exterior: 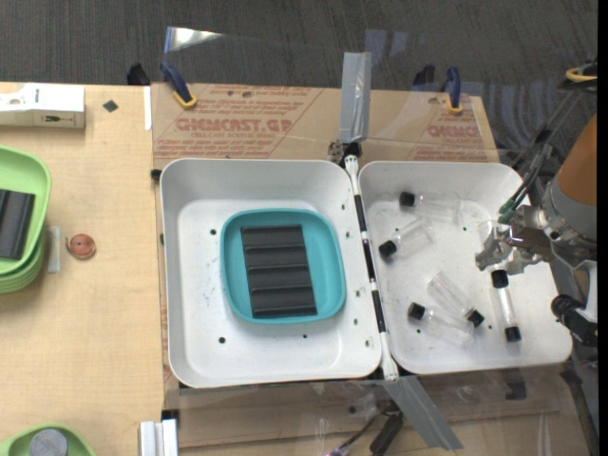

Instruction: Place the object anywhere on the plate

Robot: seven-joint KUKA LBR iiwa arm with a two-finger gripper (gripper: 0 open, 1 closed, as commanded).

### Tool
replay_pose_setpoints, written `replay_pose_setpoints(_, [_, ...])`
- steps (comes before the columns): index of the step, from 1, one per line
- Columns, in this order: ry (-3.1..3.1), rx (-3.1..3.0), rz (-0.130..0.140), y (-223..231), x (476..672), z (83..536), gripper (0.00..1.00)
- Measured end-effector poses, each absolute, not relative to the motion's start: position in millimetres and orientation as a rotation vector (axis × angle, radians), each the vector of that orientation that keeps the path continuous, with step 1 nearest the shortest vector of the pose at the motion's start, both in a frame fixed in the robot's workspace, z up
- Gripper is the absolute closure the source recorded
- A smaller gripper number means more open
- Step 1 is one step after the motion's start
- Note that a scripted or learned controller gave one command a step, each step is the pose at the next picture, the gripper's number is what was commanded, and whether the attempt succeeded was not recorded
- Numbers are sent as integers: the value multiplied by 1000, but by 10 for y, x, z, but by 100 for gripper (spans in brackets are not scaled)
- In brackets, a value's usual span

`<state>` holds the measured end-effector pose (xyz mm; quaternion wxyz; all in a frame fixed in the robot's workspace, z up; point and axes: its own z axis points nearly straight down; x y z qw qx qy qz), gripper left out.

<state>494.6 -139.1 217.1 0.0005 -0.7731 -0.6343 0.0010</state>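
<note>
Clear vials, light and slippery, lie at four o'clock of the plate; grip mid-body. Hand state: cannot tell.

Plate in left bin; vials in right bin.

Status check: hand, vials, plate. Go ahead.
Hand low over right bin, near a black-capped vial. Teal plate in left bin carries a black ribbed block.

Arm cut off at right edge; hand fingers unclear (blurred), green trays cropped left
</note>
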Motion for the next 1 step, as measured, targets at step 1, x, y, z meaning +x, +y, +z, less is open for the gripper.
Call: replay_pose_setpoints(1, [-2002, -2419, 6, -395, 4775, 2415, 100])
